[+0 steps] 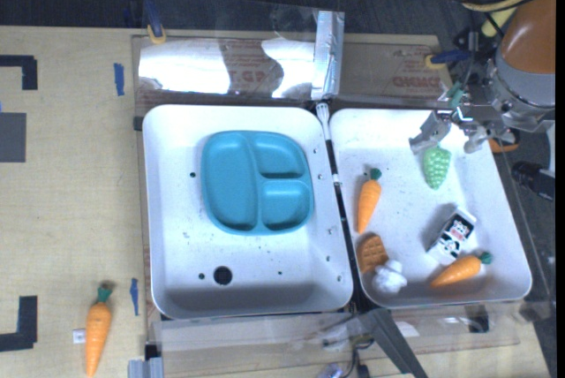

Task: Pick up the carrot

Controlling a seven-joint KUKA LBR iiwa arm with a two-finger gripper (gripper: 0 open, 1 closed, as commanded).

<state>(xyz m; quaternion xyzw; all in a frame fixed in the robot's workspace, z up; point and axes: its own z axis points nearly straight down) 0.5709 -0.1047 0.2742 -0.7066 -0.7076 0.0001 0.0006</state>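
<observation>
Bench (pixel 62 191): pale wood, spans the left and bottom of frame, carries both bins.

Left bin (pixel 168 261): white, centre of frame, holds a blue divided plate (pixel 258 182).

Right bin (pixel 508 217): white, right of centre, holds most of the clutter.

Arm: enters from upper right, orange band at the frame edge. Gripper (pixel 452 131) hangs over the upper part of the right bin, jaws spread, nothing between them. It sits just above a green bumpy toy, possibly grapes (pixel 436 167).

Carrots, three candidates:
- carrot (pixel 368 201), at the right bin's left wall, upright in frame, green top up. Near the gripper, down-left of it.
- second carrot (pixel 458 271), lower right of the same bin, lying at a slant, touching a small black-and-white carton (pixel 454 235).
- third carrot (pixel 97 328), on the bench at lower left, outside both bins.

Also in the right bin: a brown bread-like piece (pixel 372 251) and a white lump (pixel 388 276), just below the first carrot.

Risks (judgement): a straight descent would likely close on the green toy. The first carrot hugs the bin wall, so one jaw could strike the rim. The second carrot may drag the carton along.
</observation>
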